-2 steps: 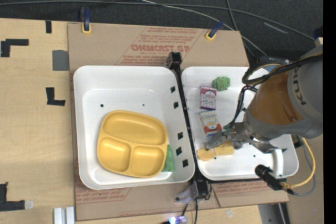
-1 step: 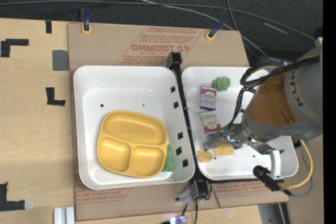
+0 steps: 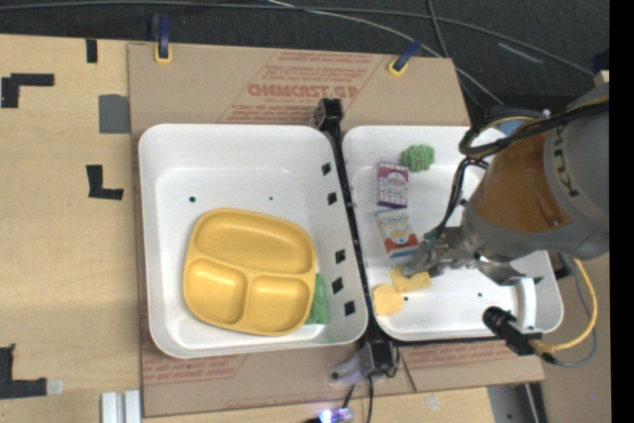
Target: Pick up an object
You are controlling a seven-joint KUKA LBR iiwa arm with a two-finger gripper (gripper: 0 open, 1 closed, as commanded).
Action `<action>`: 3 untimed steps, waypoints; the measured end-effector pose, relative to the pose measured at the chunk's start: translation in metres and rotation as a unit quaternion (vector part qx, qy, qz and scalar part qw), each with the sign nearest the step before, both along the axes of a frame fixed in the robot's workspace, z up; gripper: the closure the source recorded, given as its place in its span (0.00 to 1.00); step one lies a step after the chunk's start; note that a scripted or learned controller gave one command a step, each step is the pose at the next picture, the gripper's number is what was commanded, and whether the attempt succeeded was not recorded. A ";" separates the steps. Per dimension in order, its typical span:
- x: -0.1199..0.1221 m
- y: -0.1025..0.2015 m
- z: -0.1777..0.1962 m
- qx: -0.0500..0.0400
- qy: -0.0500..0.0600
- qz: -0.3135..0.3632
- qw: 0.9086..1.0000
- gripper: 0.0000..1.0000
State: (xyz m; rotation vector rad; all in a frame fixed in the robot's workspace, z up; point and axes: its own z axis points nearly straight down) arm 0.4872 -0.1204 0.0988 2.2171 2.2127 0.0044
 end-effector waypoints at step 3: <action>-0.001 -0.012 0.159 0.002 0.002 0.002 1.000 1.00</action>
